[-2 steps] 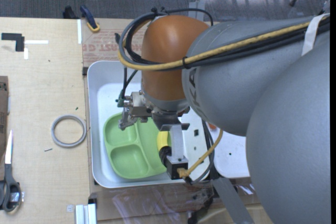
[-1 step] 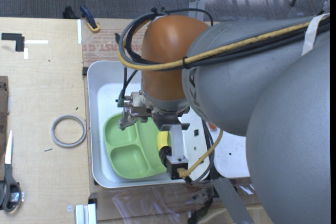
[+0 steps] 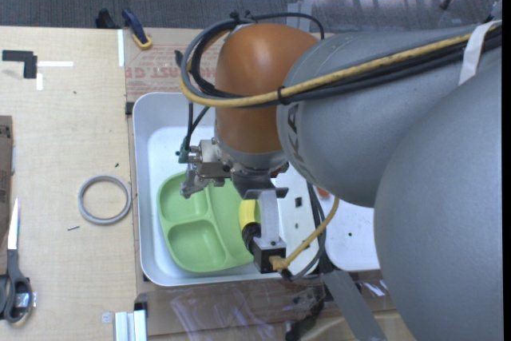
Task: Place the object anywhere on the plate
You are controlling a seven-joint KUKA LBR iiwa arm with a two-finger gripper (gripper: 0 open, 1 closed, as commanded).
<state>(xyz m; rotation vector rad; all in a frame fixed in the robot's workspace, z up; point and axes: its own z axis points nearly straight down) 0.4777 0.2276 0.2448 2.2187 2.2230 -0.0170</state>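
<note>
A light green divided plate [image 3: 196,231] lies in the white bin [image 3: 145,172], in its lower left part. The arm's orange band and grey wrist hang over the bin's middle and hide much of it. My gripper [image 3: 192,183] reaches down at the plate's upper edge, over its upper compartment. Nothing can be made out in its grip from this angle. A small orange patch [image 3: 321,192] peeks out from under the arm to the right; what it is cannot be told.
On the wooden bench to the left lie a ring of tape [image 3: 104,198] and scissors [image 3: 14,293]. A blue clamp [image 3: 137,29] sits above the bin's top left corner. Cables loop around the wrist.
</note>
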